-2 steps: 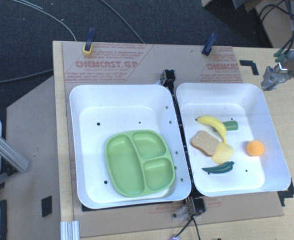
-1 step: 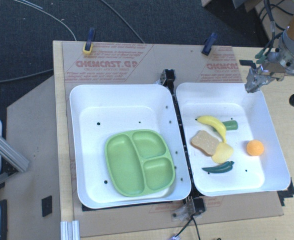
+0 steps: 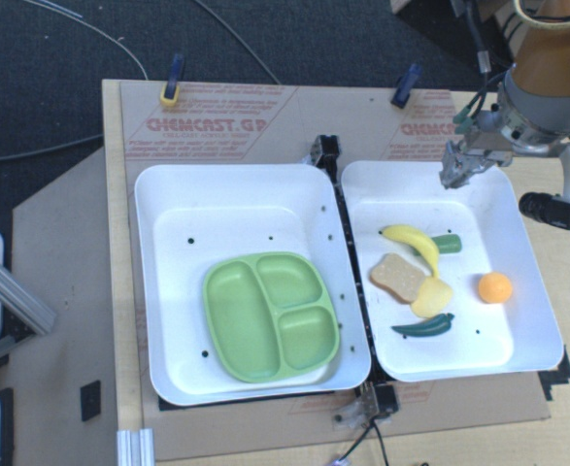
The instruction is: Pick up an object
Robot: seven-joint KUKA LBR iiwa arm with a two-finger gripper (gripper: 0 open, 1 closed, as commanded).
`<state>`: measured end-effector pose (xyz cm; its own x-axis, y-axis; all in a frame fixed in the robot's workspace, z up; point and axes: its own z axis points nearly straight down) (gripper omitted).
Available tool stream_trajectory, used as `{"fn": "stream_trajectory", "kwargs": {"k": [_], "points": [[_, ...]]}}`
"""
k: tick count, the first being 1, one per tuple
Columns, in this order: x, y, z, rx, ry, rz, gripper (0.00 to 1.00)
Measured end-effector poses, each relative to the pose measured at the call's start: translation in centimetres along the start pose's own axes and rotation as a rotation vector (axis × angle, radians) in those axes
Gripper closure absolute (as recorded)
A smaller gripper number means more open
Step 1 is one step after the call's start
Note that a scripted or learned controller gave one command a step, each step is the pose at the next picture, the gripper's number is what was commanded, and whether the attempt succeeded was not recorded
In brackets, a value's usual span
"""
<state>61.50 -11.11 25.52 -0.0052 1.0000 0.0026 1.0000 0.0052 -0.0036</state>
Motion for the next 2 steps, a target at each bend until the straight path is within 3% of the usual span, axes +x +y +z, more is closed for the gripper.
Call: {"fn": "stream_trajectory", "kwargs": {"k": [2], "points": [[12.0, -1.0, 2.4, 0.001, -0.001, -0.001, 1.00]]}}
